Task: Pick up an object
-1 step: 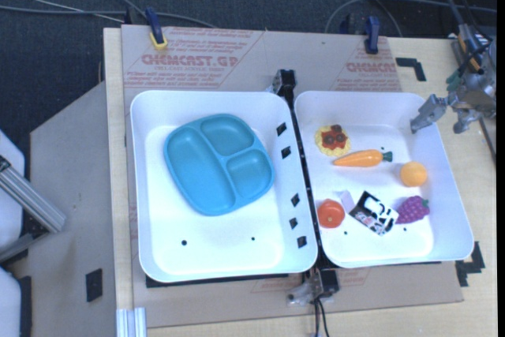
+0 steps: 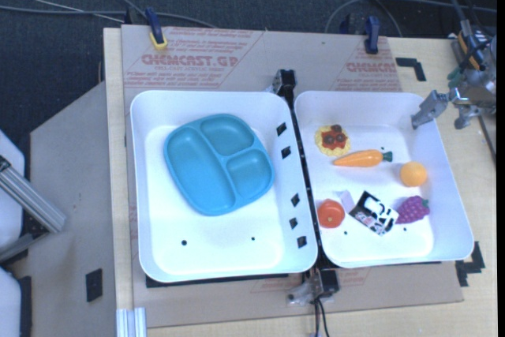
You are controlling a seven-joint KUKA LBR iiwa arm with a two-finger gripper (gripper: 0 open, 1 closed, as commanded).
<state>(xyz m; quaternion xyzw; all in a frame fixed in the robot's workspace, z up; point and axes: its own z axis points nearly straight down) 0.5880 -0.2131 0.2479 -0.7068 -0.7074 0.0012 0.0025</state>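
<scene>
end effector (image 2: pixel 432 108) above right bin (image 2: pixel 450 245) rim; carrot (image 2: pixel 360 159) lower left.

Smooth glossy white plastic bins (image 2: pixel 158 241); matt blue plastic divided plate (image 2: pixel 218 162) in left one. Plastic-looking carrot (image 2: pixel 359 159), orange (image 2: pixel 413 173), grapes (image 2: pixel 412 209) right of plate. Bare metal gripper (image 2: pixel 435 106).
</scene>
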